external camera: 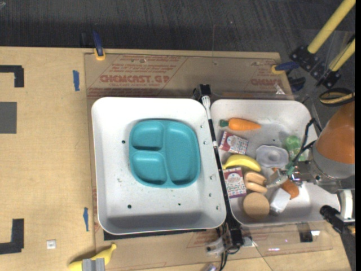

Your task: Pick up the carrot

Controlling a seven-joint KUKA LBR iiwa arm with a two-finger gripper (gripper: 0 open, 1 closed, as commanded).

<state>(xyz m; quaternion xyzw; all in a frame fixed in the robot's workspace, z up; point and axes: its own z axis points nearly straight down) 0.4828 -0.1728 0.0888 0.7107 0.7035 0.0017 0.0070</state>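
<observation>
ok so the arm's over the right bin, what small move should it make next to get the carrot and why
Probably shift toward the bin's far side. The carrot lies alone near the right bin's far wall, while the gripper sits lower down among the banana and other toys, so it is not yet above its target.

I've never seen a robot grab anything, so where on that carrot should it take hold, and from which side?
Probably at the thick middle of the carrot, coming straight down from above. It lies flat and roughly crosswise near the right bin's far wall, apart from the other items, so fingers could close across its width.
</observation>
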